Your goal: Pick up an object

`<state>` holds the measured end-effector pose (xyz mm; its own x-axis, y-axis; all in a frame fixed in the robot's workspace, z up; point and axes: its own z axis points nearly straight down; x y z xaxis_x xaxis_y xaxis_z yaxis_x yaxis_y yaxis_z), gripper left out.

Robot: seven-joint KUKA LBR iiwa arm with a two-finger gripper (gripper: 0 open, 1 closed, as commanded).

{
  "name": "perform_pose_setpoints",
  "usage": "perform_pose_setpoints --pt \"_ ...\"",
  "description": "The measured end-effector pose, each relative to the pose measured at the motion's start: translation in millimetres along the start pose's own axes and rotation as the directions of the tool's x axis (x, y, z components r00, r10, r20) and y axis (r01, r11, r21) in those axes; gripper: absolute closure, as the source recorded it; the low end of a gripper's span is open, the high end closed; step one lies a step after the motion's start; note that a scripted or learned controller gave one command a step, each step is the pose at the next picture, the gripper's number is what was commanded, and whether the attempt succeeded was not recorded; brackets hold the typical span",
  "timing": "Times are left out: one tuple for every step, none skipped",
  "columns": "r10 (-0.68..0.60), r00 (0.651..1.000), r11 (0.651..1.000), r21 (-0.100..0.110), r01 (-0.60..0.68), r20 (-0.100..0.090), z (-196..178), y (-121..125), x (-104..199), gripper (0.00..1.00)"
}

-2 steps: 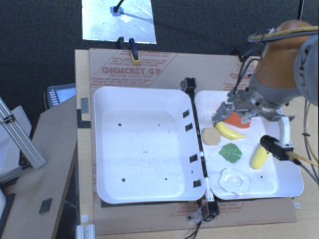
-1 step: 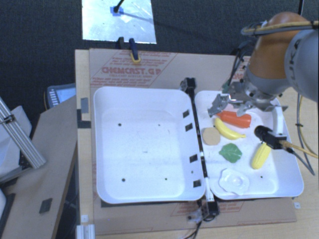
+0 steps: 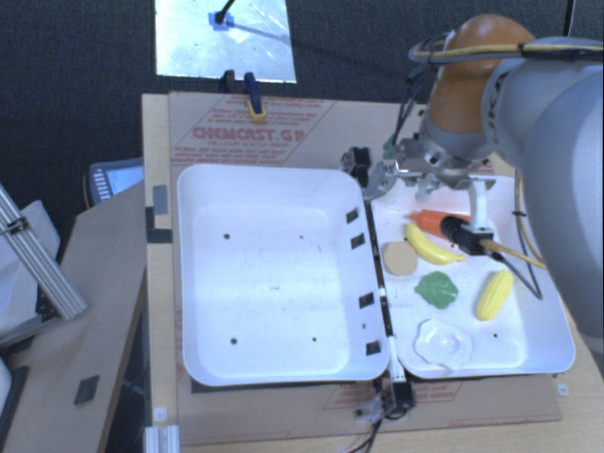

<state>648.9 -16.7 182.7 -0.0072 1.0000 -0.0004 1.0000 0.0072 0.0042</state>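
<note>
The right bin holds a yellow banana, an orange carrot just behind it, a tan round disc, a green leafy piece, a yellow corn cob and a pale white piece. My gripper hangs over the far end of this bin, just behind the carrot and banana. Nothing shows in its grasp.
The left bin lies beside the right one, joined by a row of black clips. A cardboard sheet lies under both bins. A shiny square plate lies at the back, and the grey arm covers the right side.
</note>
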Motion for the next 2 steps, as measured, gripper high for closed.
perform_pose_setpoints --pt "0.001 1.000 1.000 0.009 -0.001 -0.002 -2 -74 32 0.00" --pt "0.001 1.000 1.000 -0.009 -0.001 0.000 -40 24 33 0.00"
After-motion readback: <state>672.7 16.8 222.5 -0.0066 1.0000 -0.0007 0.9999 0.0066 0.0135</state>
